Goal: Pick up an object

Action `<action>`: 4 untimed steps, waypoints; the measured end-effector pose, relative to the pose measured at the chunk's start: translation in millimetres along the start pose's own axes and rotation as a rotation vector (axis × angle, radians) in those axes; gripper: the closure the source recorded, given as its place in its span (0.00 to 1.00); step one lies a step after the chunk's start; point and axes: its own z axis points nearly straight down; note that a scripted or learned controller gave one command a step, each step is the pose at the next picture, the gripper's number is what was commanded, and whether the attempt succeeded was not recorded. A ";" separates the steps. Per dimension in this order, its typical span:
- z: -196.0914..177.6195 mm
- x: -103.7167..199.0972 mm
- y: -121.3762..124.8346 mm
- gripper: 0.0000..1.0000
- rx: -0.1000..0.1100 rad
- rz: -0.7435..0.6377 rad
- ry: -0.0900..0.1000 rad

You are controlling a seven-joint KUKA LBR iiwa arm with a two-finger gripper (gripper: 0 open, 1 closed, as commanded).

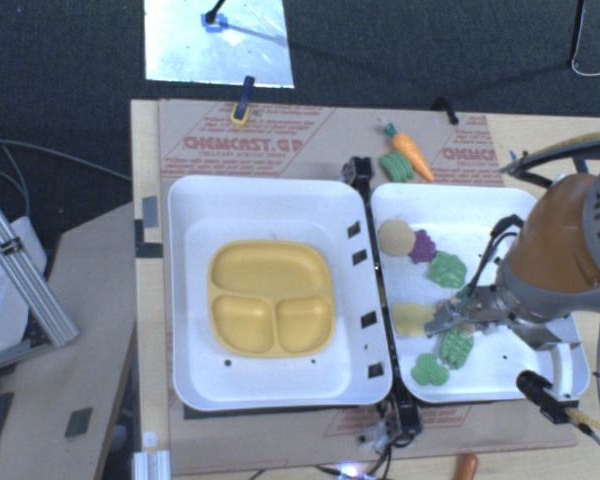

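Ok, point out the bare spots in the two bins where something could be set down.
Left bin: bare floor rings the yellow divided plate, widest along the top wall and the lower edge. Right bin: a bare strip along its top wall. Crowded: the right bin's left half, with the tan ball, purple piece, green pieces and the gripper.

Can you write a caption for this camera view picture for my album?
Robot pincer hovers among toy veggies in the right bin; yellow plate waits left.
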 end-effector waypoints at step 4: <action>-300.0 116.0 2.7 0.00 -0.027 -0.012 0.001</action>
